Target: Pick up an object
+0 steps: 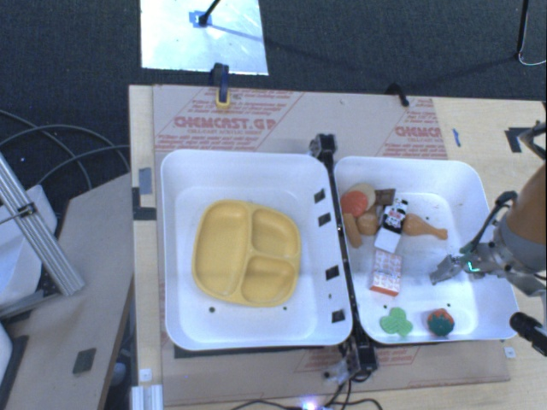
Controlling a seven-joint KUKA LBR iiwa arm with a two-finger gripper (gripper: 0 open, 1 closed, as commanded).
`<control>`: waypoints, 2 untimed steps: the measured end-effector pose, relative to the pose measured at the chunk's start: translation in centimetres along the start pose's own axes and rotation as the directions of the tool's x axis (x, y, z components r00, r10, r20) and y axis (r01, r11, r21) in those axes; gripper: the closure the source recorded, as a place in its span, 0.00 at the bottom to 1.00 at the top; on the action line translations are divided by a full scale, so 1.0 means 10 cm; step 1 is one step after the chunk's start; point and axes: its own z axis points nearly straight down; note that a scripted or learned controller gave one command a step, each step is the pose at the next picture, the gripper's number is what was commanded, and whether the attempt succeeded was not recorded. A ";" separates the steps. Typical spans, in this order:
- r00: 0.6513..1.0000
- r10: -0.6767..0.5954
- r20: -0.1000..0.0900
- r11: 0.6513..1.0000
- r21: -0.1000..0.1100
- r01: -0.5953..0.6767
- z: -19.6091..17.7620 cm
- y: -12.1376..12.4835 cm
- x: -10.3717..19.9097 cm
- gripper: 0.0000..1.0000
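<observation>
The right bin (461,182) holds several small objects. An orange-red round piece (354,202) and a tan lump (367,224) lie near its left wall. Beside them are a black-and-white item (393,217) and a brown drumstick-shaped piece (422,226). A white and red box (386,272) lies below them. Near the front wall sit a green clover-shaped piece (396,322) and a red and green ball (440,321). My gripper (446,272) hovers in the right part of this bin, above the ball and right of the box, touching neither.
The left bin (179,186) holds a yellow divided plate (246,252). A black divider with clips (335,229) runs between the bins. The arm (521,246) comes in over the right bin's right wall. A cardboard sheet (256,122) lies under both bins.
</observation>
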 end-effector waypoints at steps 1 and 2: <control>1.000 -0.011 0.000 1.000 -0.004 0.011 -0.31 0.69 0.78 0.00; 1.000 0.007 0.002 1.000 0.006 -0.007 0.09 0.27 -0.05 0.00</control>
